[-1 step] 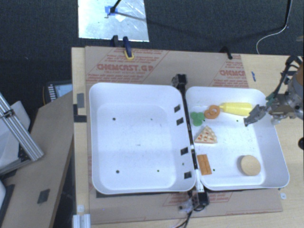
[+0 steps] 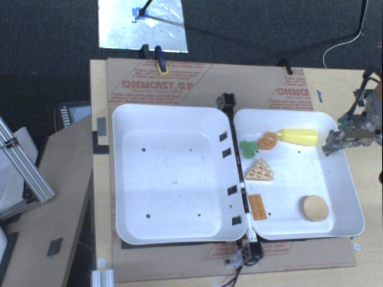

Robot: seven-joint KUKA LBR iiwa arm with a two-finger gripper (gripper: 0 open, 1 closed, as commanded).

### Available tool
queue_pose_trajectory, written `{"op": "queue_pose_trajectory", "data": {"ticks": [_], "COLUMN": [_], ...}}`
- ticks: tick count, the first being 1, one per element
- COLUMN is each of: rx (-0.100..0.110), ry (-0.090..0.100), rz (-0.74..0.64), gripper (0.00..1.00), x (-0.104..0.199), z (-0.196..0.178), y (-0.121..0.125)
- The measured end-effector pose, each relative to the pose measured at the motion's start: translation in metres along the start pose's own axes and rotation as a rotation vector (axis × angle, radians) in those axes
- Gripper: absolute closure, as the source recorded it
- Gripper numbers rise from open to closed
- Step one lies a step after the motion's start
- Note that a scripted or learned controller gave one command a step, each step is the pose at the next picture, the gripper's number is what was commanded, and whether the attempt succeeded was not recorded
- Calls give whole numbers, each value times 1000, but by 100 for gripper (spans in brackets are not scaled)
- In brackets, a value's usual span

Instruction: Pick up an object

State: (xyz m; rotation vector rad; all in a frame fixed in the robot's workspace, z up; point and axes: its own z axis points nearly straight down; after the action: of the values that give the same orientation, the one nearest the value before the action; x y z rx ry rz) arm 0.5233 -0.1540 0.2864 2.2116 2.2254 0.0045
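Observation:
The right bin [image 2: 344,181] holds several small objects. A yellow bottle-shaped toy [image 2: 297,137] lies near its back wall, with an orange ring [image 2: 268,140] at its left end. A green piece [image 2: 248,149] sits by the divider, and a pizza-slice toy [image 2: 260,171] lies just below it. An orange rectangular block [image 2: 257,207] rests at the front left, a round tan disc [image 2: 315,207] at the front right. My gripper [image 2: 334,143] hangs at the right bin's back right edge, right of the yellow toy and apart from it, with nothing seen in it.
The left bin [image 2: 128,124] stands beside the right one, with black clips along the shared divider [image 2: 238,172]. Cardboard [image 2: 173,82] lies under both bins. A shiny metal plate [image 2: 143,15] sits behind the bench, and an aluminium rail [image 2: 24,166] is at far left.

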Motion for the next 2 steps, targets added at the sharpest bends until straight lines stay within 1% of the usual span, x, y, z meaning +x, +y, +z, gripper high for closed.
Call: {"op": "queue_pose_trajectory", "data": {"ticks": [1, 2], "rx": [-15, -9], "ry": [-4, 1], "rz": [1, -7], "gripper": [100, 100], "x": [2, 88], "z": [-173, -255], "y": [-22, -35]}}
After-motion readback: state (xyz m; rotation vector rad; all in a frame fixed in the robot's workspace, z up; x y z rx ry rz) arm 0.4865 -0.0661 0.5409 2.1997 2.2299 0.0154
